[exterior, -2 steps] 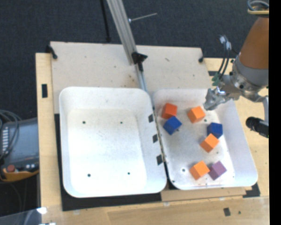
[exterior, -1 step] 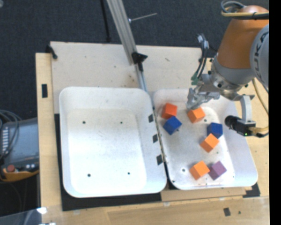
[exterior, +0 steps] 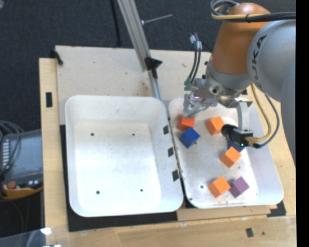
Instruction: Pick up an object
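Arm: the grey arm point(exterior: 270, 45) with its orange band reaches in from the right and bends down over the right bin.
Tool: the tool point(exterior: 191, 108) hangs low at the far left part of the right bin, right above the red-orange cube; from where I stand I cannot tell how its jaws are set, nor whether anything sits between them.
Red-orange cube: the red-orange cube point(exterior: 186, 122) lies on the bin floor just under the tool tip, close to the bin's left wall.
Blue cube: the blue cube point(exterior: 189, 137) sits just beside the red-orange cube, on its near side, looking as if it touches it.
Orange cubes: one orange cube point(exterior: 214, 125) lies toward the middle of the far half; another point(exterior: 230, 156) lies nearer the right wall; a third point(exterior: 220, 186) rests near the bin's near edge.
Purple cube: the purple cube point(exterior: 239, 186) sits just beside that third orange one, on its right.
Right bin: the right bin point(exterior: 265, 187) holds all six cubes.
Left bin: the left bin point(exterior: 118, 153) sits beside it, their walls meeting down the middle of the bench point(exterior: 92, 68).
Metal post: a slanted metal post point(exterior: 136, 32) rises from the far edge of the bench.
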`<action>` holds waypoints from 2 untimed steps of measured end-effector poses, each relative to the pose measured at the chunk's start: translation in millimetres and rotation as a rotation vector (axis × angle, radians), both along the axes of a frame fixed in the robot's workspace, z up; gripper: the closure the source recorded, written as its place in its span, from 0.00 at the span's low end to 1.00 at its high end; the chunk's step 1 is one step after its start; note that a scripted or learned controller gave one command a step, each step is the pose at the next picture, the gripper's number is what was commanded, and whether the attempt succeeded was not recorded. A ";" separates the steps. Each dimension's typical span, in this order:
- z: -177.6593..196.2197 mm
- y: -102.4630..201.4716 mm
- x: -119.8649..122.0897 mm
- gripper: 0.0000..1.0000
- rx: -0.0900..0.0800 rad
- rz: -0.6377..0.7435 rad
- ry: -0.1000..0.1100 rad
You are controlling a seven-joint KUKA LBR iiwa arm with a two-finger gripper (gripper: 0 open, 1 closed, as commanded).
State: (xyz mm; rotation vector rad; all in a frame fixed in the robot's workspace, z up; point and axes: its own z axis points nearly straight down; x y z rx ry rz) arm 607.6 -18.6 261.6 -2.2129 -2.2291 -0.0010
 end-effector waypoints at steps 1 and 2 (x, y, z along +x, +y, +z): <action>-16.6 53.3 2.1 1.00 0.000 0.000 0.003; -9.8 103.0 7.7 1.00 0.001 0.001 -0.001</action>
